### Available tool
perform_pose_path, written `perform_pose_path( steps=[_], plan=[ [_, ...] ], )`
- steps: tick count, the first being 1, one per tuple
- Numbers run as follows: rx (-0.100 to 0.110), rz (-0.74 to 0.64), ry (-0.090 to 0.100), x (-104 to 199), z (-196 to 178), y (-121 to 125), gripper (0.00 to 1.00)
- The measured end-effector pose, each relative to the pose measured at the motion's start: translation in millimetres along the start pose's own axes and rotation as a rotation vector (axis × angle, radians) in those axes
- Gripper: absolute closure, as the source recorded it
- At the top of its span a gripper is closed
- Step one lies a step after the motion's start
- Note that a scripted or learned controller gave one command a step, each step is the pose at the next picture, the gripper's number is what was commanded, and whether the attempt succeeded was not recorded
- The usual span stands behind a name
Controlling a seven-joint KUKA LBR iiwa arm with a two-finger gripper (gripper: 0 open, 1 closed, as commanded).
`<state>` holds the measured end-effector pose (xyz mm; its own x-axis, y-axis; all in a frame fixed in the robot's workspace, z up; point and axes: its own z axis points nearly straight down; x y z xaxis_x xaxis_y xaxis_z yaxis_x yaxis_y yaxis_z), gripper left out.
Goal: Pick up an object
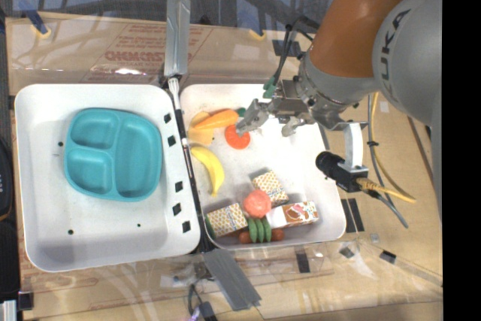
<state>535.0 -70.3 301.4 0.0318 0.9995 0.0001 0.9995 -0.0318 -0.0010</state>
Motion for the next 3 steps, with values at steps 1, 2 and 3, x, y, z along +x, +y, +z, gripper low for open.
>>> perform_pose_path(
  steps=[1,2,3],
  plan=[
    [-0.004,-0.314,-0.001,-0.7,-33.4,-8.1,0.00],
    [0.004,-0.362,0.000,-9.3,6.9,5.8,0.00],
    [-0.001,-0.173,-0.002,-33.0,8.2,22.0,0.00]
  ],
)
